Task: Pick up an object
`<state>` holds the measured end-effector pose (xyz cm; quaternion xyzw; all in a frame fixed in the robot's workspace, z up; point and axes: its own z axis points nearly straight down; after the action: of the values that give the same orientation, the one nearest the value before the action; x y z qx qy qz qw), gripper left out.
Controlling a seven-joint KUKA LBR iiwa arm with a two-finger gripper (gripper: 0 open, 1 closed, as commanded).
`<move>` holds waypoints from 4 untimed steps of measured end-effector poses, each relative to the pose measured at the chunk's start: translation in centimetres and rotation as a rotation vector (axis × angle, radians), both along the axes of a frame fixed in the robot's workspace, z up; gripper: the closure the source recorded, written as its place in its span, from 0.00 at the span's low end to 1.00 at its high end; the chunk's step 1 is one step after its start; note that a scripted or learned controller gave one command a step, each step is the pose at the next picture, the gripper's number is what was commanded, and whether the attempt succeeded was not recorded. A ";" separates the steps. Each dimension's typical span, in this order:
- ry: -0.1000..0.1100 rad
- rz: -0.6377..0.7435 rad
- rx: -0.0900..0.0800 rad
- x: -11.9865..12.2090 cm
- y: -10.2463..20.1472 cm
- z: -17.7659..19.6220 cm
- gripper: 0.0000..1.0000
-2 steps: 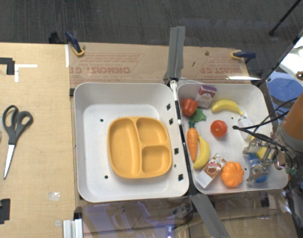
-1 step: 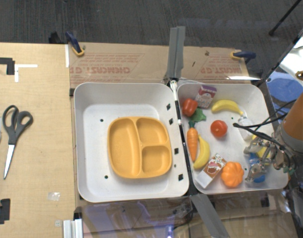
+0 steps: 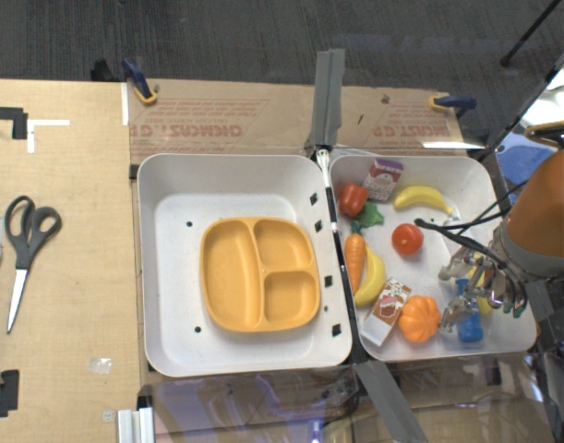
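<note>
The two-finger gripper (image 3: 473, 295) is seen low over the near right corner of the right-hand shallow white bin (image 3: 479, 168), just beside a small orange plastic pumpkin (image 3: 419, 318) and above a small blue object (image 3: 470, 329). Whether the jaws are spread or pressed together cannot be told, and nothing is clearly held between them. The approach step is judged to be in hand; a settled descent onto one item is called for next. A divided yellow plastic plate (image 3: 259, 274) is set in the left-hand bin (image 3: 162, 275).
</note>
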<state>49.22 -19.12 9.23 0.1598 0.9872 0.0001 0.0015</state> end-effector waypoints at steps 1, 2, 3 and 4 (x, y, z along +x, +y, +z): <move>0.000 -0.112 0.000 6.5 7.0 0.0 0.00; -0.001 -0.270 0.000 -0.9 8.2 0.0 0.00; 0.000 -0.265 0.000 -0.2 -2.1 0.0 0.00; 0.002 -0.234 0.001 -1.4 0.9 -0.1 0.00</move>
<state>47.83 -18.26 9.16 0.2740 0.9617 0.0004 0.0003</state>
